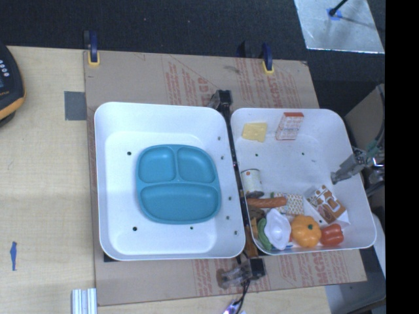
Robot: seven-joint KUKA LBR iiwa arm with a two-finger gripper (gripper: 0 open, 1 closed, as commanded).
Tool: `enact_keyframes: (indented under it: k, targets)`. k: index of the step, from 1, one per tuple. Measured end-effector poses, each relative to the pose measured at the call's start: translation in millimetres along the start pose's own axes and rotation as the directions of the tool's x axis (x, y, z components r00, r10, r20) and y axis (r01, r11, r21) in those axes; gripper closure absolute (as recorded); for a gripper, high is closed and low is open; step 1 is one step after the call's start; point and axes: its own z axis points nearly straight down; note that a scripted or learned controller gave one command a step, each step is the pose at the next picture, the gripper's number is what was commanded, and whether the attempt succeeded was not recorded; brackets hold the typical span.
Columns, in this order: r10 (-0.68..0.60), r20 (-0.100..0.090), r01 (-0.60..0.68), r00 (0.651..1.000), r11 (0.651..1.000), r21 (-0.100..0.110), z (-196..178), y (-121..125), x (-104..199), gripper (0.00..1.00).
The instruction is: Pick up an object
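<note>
The right bin (308, 156) holds the loose objects. A yellow block (255, 131) and a small red-and-white packet (289, 125) lie at its far side. Along the near side are a small can (251, 179), a sausage (265, 202), a white item (278, 227), an orange fruit (306, 231), a red pepper (332, 235) and a brown snack packet (326, 203). My gripper (345, 171) hangs over the bin's right edge, just above the snack packet and apart from it. I see nothing held in it.
The left bin (111, 175) carries a blue divided plate (178, 182). Both bins rest on a cardboard sheet (163, 77) clamped to the bench. A dark device (8, 84) sits at the far left edge.
</note>
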Motion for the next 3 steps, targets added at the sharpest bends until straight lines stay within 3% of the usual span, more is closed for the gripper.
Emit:
enact_keyframes:
  k: [1,2,3]
  targets:
    - [-0.006,-0.007,0.006,1.0,1.0,0.014,144,17,68,0.0]
    - [0.004,0.004,-0.004,1.0,1.0,-0.008,98,67,7,0.0]
    - [-0.005,-0.001,0.005,1.0,1.0,-0.007,101,150,52,0.0]
